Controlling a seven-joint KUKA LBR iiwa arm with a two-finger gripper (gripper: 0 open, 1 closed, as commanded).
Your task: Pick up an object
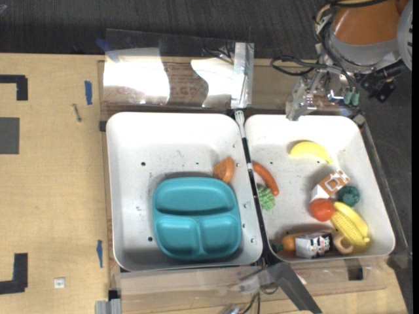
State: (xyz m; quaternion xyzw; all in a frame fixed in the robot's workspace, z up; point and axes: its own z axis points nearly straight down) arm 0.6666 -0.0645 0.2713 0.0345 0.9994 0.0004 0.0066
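Tool point(302, 103): above right bin point(376, 175) far rim, grip state cannot tell | banana point(309, 150) lies just below it | teal tray point(195, 217) in left bin point(124, 175)

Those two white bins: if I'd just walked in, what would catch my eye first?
Probably the big teal divided tray lying in the left bin. Next, the right bin, with its bright toy food: a banana near its far wall and a yellow corn cob toward its near right corner. The gripper hangs over that bin's far edge.

A pale wooden surface point(52, 195) bears black and blue tape marks. Dark carpeted floor point(163, 8) lies beyond it, and glare brightens a clear plastic sheet point(134, 84).
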